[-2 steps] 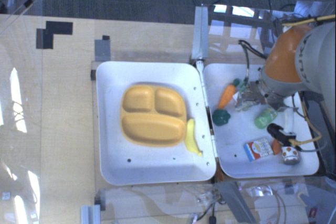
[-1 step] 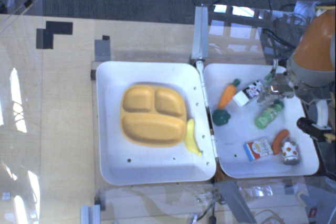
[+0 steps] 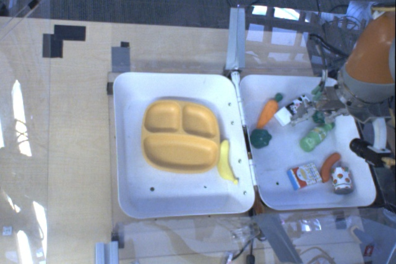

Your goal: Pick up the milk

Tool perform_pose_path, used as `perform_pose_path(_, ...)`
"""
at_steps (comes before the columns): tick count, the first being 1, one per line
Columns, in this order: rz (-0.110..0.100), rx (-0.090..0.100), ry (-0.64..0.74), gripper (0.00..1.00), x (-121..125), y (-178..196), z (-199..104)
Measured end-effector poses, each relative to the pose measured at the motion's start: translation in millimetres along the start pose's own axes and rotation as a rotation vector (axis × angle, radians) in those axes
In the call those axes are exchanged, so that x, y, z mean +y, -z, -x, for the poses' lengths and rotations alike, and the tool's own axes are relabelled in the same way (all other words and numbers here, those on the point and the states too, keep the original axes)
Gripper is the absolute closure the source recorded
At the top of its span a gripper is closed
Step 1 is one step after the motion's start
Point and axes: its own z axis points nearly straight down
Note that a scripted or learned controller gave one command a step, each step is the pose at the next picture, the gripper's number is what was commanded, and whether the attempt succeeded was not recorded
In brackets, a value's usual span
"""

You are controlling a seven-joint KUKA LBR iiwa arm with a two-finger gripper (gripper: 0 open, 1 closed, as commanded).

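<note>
Camera view: gripper (image 3: 317,109) low in right bin (image 3: 272,191), at back, over black-and-white milk carton (image 3: 296,108) beside carrot (image 3: 268,112). Finger state: cannot tell. Green bottle (image 3: 314,138) just below.

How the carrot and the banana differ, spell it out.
The carrot is orange with a green top; the banana is plain yellow. The carrot lies in the right bin, tilted, near the broccoli; the banana lies in the left bin, lengthwise against the yellow tray's right edge. The carrot tapers straight; the banana curves. Both are slim toy foods lying flat.
</note>
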Motion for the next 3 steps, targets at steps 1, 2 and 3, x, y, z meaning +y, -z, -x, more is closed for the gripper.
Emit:
perform_pose_path(1, 0.000, 0.000, 0.168, 0.00, 37, -96, -12)
perform_pose_path(2, -0.052, 0.016, 0.292, 0.00, 69, -101, -7)
perform_pose_path(3, -0.084, 0.048, 0.343, 0.00, 82, -99, 19)
